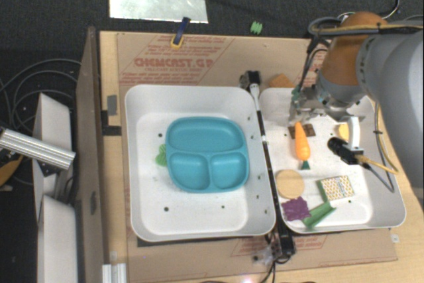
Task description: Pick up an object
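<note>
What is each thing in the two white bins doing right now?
blue tray: flat in left bin, nothing on it.
carrot: lying in right bin, just below gripper.
tan disc: flat in right bin.
purple toy: resting near front wall.
green stick: lying beside purple toy.

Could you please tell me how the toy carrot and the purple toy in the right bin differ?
The carrot is orange, long and tapered; the purple toy is a lumpy, compact cluster. The carrot lies near the bin's middle, just below the gripper; the purple toy sits at the near edge, beside a green piece. Both rest in the right bin.
</note>
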Controlling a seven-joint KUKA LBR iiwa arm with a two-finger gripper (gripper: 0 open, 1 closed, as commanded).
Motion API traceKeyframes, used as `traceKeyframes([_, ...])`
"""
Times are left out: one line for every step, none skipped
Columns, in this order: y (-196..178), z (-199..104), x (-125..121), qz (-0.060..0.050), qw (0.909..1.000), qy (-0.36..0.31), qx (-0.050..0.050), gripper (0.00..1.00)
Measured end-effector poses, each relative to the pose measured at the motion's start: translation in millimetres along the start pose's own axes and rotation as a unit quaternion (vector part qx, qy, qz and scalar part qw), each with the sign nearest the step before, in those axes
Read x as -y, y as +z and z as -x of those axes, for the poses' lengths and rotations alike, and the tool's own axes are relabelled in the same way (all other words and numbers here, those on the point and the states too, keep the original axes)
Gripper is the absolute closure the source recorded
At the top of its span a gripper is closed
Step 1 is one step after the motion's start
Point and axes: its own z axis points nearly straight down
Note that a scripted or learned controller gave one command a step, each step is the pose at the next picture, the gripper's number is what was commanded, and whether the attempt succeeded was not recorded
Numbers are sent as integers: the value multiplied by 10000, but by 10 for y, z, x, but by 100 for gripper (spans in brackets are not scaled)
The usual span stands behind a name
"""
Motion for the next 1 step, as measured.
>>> traceKeyframes([-1229,-376,278,-10,10000,-15,-23,100])
